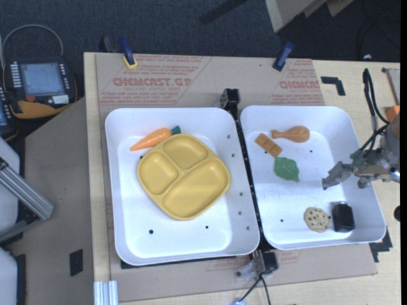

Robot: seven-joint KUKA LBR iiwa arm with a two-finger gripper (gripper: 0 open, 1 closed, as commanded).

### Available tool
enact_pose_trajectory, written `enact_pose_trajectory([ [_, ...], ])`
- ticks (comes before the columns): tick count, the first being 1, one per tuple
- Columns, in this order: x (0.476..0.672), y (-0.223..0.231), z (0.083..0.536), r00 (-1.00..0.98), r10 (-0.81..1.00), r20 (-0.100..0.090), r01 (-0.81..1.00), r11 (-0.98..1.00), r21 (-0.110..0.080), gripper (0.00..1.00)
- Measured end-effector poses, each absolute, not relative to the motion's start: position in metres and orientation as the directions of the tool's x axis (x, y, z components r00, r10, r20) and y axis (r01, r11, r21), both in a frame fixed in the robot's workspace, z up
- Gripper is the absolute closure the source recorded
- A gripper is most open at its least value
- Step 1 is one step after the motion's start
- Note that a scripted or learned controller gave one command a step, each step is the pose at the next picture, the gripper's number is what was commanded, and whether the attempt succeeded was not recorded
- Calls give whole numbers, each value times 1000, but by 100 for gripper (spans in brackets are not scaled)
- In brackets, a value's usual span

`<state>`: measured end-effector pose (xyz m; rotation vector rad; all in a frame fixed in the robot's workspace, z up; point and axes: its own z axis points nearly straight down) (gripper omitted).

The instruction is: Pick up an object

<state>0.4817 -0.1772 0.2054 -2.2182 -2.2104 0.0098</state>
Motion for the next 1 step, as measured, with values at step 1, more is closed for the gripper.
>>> enact_pose_trajectory([
  [1, 485, -177, 211, 0, 1000, 0, 1000, 0, 0, 0],
])
